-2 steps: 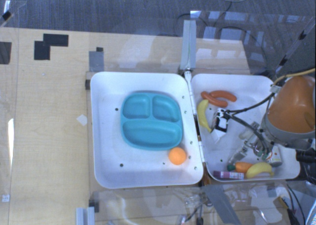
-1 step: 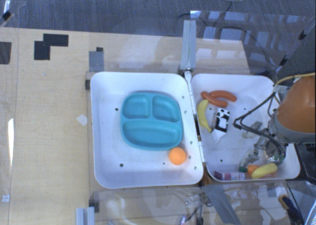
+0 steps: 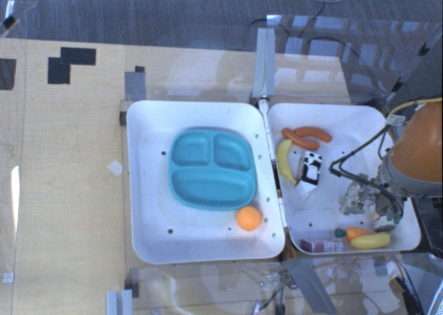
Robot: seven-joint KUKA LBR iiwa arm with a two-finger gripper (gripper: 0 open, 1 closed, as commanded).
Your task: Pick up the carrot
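Observation:
The carrot (image 3: 356, 232) is small and orange with a green top. It lies near the front edge of the right bin (image 3: 346, 123), touching a yellow fruit-shaped toy (image 3: 372, 241) just in front of it. My gripper (image 3: 365, 201) hangs over the right side of that bin, just behind and slightly right of the carrot. The arm's orange band (image 3: 419, 151) rises above it at the right edge. I see nothing held in the gripper.
In the right bin lie two red sausages (image 3: 308, 136), a yellow banana (image 3: 285, 160), a black-and-white carton (image 3: 309, 169) and a pink tube (image 3: 320, 245). The left bin (image 3: 149, 168) holds a blue divided plate (image 3: 211, 168) and an orange ball (image 3: 248, 219).

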